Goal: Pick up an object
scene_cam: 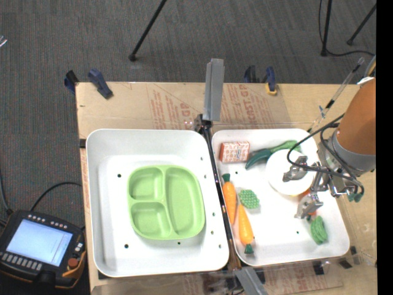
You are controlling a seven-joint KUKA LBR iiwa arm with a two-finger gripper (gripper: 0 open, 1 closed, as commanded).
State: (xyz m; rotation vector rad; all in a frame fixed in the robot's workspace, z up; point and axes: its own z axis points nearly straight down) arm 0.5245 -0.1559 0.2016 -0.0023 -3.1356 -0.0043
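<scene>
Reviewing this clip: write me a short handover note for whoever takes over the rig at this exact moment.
Gripper: hanging over the right bin, above the white plate's right edge; nothing visibly held; finger state unclear.
Right bin: two carrots along the left wall, small orange box at the top, green pepper-like piece beside it, green knitted piece mid-bin, another green piece lower right.
Left bin: green divided tray.
Done: no object lifted.
Left: grasp and raise one object.

Green divided plate (166, 202) in left bin (98, 146); hand (305, 192) over right bin (279, 254).
</scene>
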